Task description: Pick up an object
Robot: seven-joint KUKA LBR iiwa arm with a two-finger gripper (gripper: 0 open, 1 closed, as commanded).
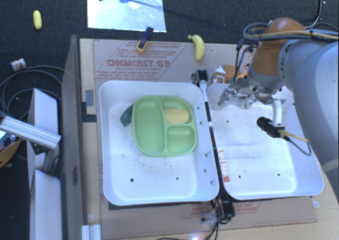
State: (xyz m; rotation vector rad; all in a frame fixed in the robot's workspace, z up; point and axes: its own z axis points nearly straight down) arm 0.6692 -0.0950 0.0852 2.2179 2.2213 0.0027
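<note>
**Pincer over the right bin's far left corner, nearest candidate just beyond it**

The pincer (235, 98) hangs low over the far left corner of the right bin (254, 167). The wrist hides its tips, so I cannot tell whether it is spread or pressed together, and nothing is seen pinched in it. The nearest thing to pick is a small orange item (222, 76) just beyond the pincer and slightly to its left, at the bin's corner. Whether it lies inside the bin or on the rim is unclear, and its long axis cannot be read.

A second candidate, a yellow piece (176, 115), lies well apart to the left. It sits in the far right compartment of the green plate (153, 127) in the left bin (159, 178), with its long axis running left to right. A dark green scrap (126, 114) touches the plate's left edge. The two bins' adjoining rims (210, 127) stand between the pincer and the plate, so a reach there would probably have to clear them. A banana (198, 46) rests on the surface (175, 56) beyond the bins.
</note>
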